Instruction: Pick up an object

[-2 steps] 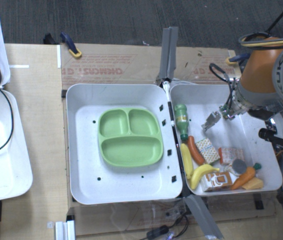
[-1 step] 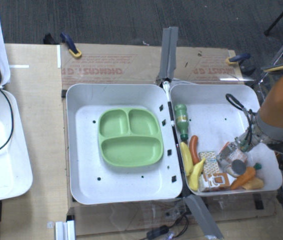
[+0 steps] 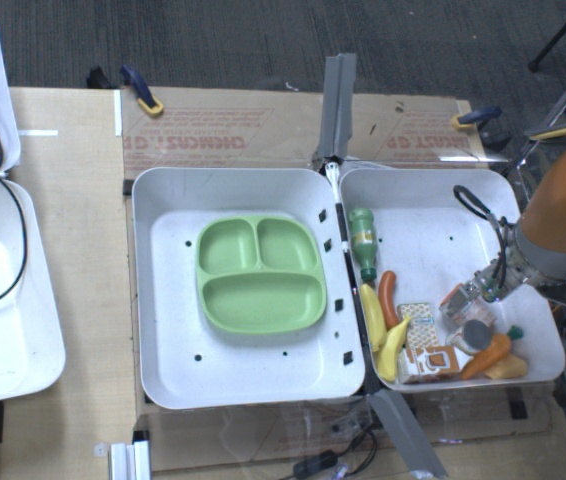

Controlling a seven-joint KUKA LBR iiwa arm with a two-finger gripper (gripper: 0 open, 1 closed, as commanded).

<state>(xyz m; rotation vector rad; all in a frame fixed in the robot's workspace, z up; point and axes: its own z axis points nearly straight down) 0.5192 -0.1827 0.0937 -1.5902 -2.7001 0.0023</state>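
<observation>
The left bin holds a green plate with three compartments, lying flat near its centre, with bare white floor around it. A grey divider runs up between the two bins. In the right bin, a green bottle lies along the left wall, its cap toward the near side. Just below it a yellow banana lies against the same wall, with a red sausage touching its right side. Next come a patterned card and an orange box at the near edge. A carrot lies at the near right corner, beside a small green piece. The gripper is low in the right bin, over a pale roundish object by the carrot; whether its fingers are spread or closed cannot be told, and nothing is seen held. The arm enters from the right.
</observation>
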